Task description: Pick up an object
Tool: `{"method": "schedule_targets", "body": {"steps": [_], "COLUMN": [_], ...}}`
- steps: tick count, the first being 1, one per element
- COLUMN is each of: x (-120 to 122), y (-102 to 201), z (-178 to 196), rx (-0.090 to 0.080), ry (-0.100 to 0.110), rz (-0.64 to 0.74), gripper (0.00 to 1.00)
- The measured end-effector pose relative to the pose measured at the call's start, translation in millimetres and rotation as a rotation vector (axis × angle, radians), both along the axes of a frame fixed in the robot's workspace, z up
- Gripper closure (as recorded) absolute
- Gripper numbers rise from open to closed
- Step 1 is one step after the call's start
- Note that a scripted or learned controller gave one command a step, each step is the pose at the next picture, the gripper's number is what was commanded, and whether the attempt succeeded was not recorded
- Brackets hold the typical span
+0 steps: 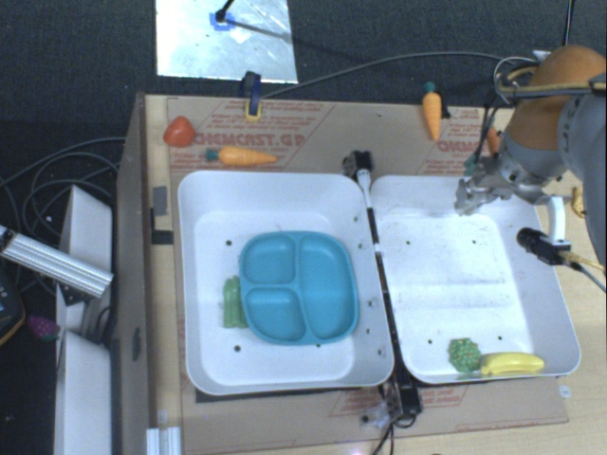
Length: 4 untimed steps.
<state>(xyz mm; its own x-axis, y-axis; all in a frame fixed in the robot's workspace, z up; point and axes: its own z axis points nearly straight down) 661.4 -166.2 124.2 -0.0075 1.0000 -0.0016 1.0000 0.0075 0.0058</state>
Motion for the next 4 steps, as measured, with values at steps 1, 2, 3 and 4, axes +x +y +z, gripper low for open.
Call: {"method": "schedule_targets", "body": {"steps": [1, 2, 3, 4], "x": [1.0, 2.1, 3.1, 4.0], "y": [-0.1, -0.4, -0.6, -0.8], "z": [11.2, 22.5, 33.7, 44.9], "rx": [-0.001, -0.002, -0.003, -0.004], "ry": [-0.003, -0.007, -0.010, -0.014], "rz": [0.003, 0.005, 0.007, 0.009], "gripper": [1.00, 1.00, 1.00, 1.00]}}
